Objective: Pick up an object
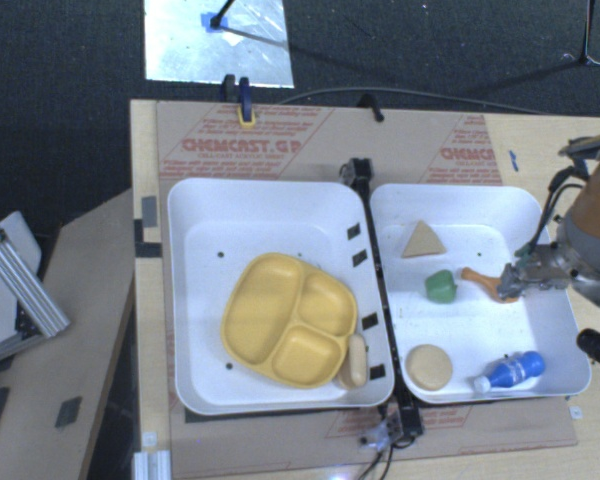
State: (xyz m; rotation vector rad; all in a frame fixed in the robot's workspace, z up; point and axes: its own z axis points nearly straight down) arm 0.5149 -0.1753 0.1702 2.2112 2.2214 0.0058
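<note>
Now your gripper point(510, 286) is down in the right bin point(555, 218) at the orange piece point(477, 279), grip unclear from up here, so you'll want a firm close before lifting.

Grey arm point(592, 230) with a rounded metallic housing and an orange-tan band just above the wrist. Black cables looping along the housing beside that band. Below, a dark grey gripper point(510, 284), blocky and small. Behind the gripper, a black rounded piece at the arm's lower edge.
</note>
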